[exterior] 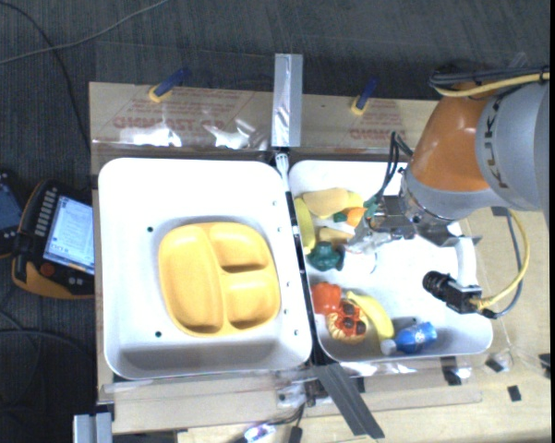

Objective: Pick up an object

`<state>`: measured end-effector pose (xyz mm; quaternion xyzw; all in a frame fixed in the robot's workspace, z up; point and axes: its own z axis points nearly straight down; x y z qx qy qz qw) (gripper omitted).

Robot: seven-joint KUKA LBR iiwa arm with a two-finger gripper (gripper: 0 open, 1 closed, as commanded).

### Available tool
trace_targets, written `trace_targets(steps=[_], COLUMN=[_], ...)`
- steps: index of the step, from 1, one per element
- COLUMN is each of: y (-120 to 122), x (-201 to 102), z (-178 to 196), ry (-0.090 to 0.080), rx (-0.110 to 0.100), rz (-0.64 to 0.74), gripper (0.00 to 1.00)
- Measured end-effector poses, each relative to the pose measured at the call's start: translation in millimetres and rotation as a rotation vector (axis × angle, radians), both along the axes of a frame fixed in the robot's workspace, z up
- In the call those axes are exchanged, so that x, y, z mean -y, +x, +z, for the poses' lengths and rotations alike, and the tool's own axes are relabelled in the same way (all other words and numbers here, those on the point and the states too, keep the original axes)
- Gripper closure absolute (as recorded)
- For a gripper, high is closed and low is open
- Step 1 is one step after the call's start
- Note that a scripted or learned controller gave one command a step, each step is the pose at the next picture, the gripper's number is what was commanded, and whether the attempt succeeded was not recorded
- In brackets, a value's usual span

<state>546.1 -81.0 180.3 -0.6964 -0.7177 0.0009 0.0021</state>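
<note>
The right bin (pixel 443 317) holds several small toys along its left and front sides: a pale yellow piece (pixel 329 199), a banana (pixel 303 226), a small orange item (pixel 354 216), a teal toy (pixel 326 257), a red piece (pixel 325 296), a yellow banana-like toy with a dark ring on it (pixel 358 315), and a blue item (pixel 414 337). My gripper (pixel 374 232) hangs low over the bin's upper left part, just right of the orange item and the teal toy. I see nothing clearly between its fingers.
The left bin (pixel 129 201) contains a yellow divided tray (pixel 220 277). A black camera module on a white bracket (pixel 452 289) sticks out below the wrist, with a yellow cable looping to its right. A handheld pendant (pixel 51 238) lies left of the bench.
</note>
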Motion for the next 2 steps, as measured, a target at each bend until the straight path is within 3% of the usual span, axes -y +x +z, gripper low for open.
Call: trace_targets(steps=[1,2], y=[-58.2,-58.2], x=[6.7,6.5], z=[-0.1,-0.1], ry=[-0.002,-0.001], rx=[-0.003,-0.003], rz=[-0.030,-0.029], gripper=[1.00,0.00])
